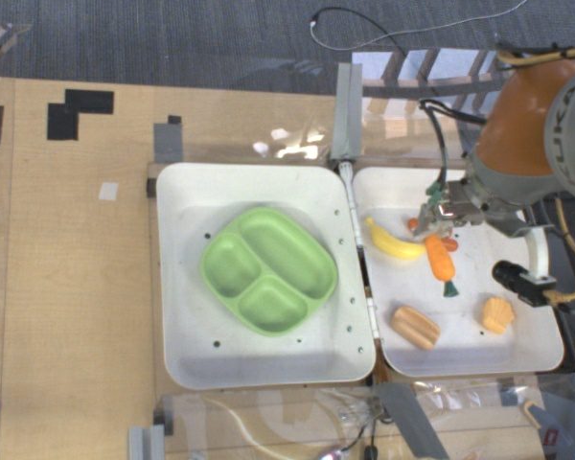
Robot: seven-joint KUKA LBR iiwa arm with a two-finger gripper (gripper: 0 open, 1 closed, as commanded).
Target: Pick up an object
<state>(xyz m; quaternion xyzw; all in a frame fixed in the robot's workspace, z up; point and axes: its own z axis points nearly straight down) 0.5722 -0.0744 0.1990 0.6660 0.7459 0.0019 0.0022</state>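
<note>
Metal two-finger claw (439, 220) low in the right white bin (546, 348); opening cannot be determined. Orange plastic carrot (441, 258) lies directly beneath; yellow plastic banana (395, 242) just left.

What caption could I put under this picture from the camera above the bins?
Robot gripper hovers by a banana and carrot in the right bin; a green plate sits in the left bin.
</note>
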